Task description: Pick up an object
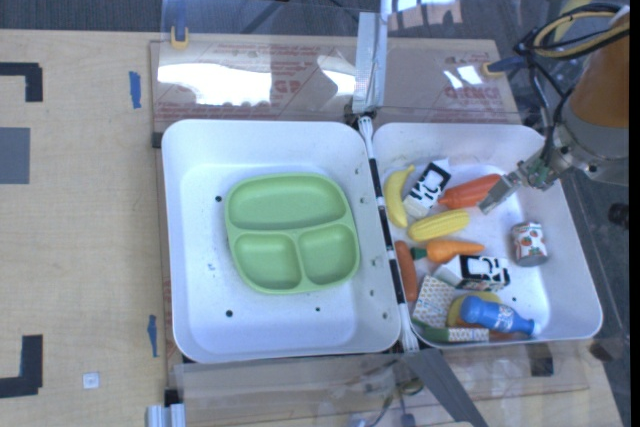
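The right bin [572, 265] holds a heap of toy food. In it are a yellow banana [397, 196], a black-and-white piece [430, 183], an orange carrot [468, 191], a yellow corn cob [438, 226], a second carrot [456, 250], a small white-and-red can [528, 243] and a blue bottle [496, 317]. My gripper [496, 198] reaches in from the right and hangs low over the bin's upper middle. Its tip is just right of the upper carrot's end. Nothing shows in its grasp.
The left bin [195, 215] bears a green divided plate [292, 233]. A raised ridge [380, 215] separates the two bins. Clear panels [300, 75] stand behind them. Cables [560, 35] hang near the arm at the top right. Bare bin floor lies around the can.
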`<state>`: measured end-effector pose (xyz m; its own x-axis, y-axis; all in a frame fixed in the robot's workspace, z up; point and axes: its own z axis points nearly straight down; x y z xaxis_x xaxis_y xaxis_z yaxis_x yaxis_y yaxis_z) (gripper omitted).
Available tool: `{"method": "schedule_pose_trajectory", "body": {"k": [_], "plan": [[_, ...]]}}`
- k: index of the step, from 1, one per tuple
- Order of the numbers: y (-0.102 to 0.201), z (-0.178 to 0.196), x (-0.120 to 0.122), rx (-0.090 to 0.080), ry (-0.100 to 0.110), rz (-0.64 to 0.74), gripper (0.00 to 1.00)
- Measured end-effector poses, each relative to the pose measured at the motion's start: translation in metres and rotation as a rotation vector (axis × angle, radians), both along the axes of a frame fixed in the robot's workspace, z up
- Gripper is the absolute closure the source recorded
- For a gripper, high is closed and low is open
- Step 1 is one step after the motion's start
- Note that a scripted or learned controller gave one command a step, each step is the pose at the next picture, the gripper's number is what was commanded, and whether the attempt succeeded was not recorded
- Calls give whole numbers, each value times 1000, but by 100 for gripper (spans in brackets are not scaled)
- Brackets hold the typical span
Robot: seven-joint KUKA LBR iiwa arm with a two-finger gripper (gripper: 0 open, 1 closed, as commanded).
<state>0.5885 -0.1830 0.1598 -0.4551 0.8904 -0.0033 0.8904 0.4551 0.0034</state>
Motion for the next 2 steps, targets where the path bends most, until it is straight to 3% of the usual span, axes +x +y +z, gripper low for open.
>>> {"method": "schedule_pose_trajectory", "body": {"k": [1,2], "plan": [[-26,-72,75,18,20,-109,0],[-30,-73,-2,5,2,-6,0]]}}
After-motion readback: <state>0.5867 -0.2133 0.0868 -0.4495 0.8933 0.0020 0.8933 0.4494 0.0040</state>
